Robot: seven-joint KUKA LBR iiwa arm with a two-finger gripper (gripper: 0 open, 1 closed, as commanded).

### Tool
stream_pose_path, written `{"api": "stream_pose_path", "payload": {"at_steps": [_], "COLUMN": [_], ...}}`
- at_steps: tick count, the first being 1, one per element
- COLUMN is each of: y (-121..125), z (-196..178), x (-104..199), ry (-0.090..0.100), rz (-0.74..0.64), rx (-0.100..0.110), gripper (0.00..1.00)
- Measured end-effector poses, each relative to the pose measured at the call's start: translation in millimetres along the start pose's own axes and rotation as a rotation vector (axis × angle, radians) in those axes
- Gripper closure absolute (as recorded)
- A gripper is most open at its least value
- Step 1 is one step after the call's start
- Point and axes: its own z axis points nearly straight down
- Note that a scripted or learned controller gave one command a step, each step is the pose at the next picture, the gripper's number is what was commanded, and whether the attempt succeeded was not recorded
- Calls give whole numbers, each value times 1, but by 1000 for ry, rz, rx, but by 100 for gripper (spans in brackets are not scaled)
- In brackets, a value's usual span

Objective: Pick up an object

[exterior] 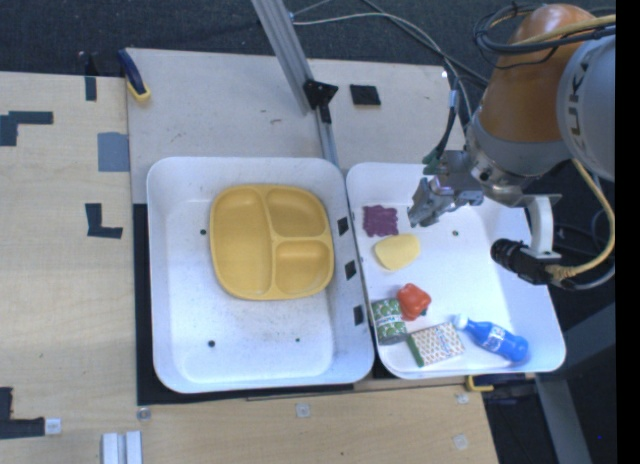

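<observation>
A yellow divided tray (pixel 271 241) lies in the left bin (pixel 170 252); a blue-yellow clamp (pixel 133 75) sits upper left.

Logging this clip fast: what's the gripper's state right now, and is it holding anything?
Gripper: above the right bin, near the purple item; nothing visible between its fingers; open or shut cannot be told.

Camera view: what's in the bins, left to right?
Yellow divided plate → purple piece → red pepper → blue bottle.
</observation>
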Motion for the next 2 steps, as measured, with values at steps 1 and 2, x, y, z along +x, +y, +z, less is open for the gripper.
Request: {"api": "stream_pose_path", "payload": {"at_steps": [1,2], "y": [10,35], "z": [9,7], "x": [57,105], "ry": [0,0], "rz": [-2,-1], "rx": [0,-2], "gripper": [100,100]}}
